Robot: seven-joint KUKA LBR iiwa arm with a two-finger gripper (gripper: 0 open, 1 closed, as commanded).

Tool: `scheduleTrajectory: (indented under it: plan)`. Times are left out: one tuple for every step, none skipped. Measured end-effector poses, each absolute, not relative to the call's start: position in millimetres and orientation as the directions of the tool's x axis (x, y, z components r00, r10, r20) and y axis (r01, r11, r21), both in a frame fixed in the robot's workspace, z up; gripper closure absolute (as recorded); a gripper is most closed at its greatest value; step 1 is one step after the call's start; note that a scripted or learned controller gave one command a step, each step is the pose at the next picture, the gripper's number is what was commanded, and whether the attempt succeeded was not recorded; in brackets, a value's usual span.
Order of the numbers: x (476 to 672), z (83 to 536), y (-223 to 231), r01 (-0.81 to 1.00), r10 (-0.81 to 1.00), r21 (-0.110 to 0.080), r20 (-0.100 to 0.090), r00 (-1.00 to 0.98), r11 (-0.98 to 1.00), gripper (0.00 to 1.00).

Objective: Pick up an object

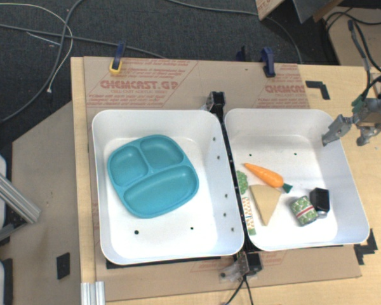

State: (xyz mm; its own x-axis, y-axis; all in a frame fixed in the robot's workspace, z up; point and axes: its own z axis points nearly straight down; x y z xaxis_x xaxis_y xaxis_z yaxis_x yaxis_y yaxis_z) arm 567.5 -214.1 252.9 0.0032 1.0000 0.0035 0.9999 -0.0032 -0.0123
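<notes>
We saw the end effector (347, 131), fingers spread and empty, poised at the right bin's (286, 121) far right rim, well apart from the carrot (264, 175), cheese wedge (266, 201) and small can (304, 210) clustered near its front, presumably gathered there as pickable targets, on the desk (79, 202).

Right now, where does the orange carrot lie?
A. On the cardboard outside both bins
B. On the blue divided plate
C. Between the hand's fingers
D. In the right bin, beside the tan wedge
D: the carrot lies on the floor of the right bin, just above the tan wedge, while the blue plate sits in the left bin.
</notes>
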Motion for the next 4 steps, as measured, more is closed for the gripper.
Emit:
scheduleTrajectory:
  plan:
    - [570.0,260,-213,1.000,1.000,0.000,0.000,0.000,0.000,0.00]
    - [566.8,197,-213,1.000,1.000,-0.007,0.003,0.001,-0.001,0.00]
    - [561.7,138,-204,1.000,1.000,-0.007,0.004,0.000,0.000,0.00]
    - [560.5,85,-203,1.000,1.000,-0.007,0.003,0.000,0.000,0.00]
